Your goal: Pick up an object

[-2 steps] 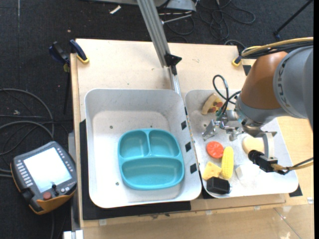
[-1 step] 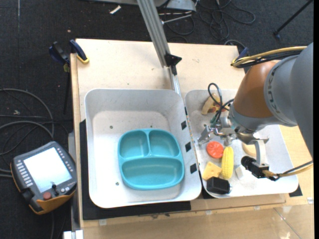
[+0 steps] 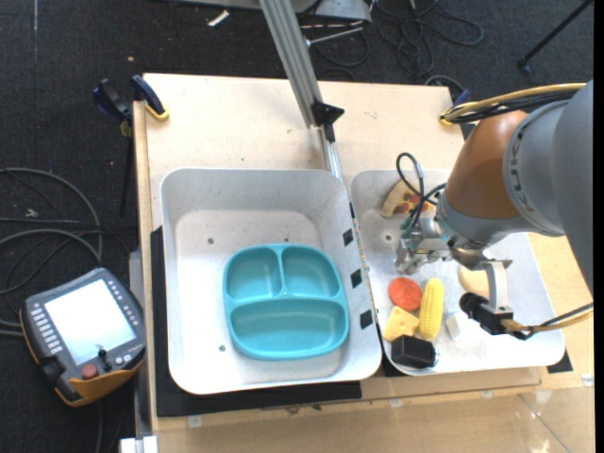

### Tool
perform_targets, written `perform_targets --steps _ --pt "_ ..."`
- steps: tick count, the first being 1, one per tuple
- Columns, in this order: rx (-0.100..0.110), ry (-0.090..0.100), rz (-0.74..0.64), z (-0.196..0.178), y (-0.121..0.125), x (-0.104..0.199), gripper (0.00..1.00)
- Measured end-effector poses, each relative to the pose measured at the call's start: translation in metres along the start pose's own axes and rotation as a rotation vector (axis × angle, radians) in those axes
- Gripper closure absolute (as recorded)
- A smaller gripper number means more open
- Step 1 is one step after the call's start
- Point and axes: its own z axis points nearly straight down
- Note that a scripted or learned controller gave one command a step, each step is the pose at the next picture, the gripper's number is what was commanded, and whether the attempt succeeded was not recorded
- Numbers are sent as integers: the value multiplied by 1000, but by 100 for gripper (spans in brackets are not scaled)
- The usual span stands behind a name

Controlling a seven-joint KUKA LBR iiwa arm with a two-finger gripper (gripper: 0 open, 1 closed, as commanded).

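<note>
Corn cob (image 3: 431, 309) beside red tomato (image 3: 406, 293) in right bin (image 3: 543, 291); I read no labels; jaws (image 3: 412, 253) above, state unclear.

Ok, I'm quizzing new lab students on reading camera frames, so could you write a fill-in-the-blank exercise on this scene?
1. The turquoise plastic divided plate lies in the ____ white bin.
2. The plate has ____ compartments.
3. The yellow toy corn cob lies right beside a round ____ toy.
4. The grey arm's gripper is above the ____ white bin.

Missing words: left; three; red; right
</note>
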Motion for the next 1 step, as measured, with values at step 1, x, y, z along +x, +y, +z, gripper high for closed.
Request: perform_targets --steps 1 --pt "-5 -1 -1 -62 -3 -3 100"
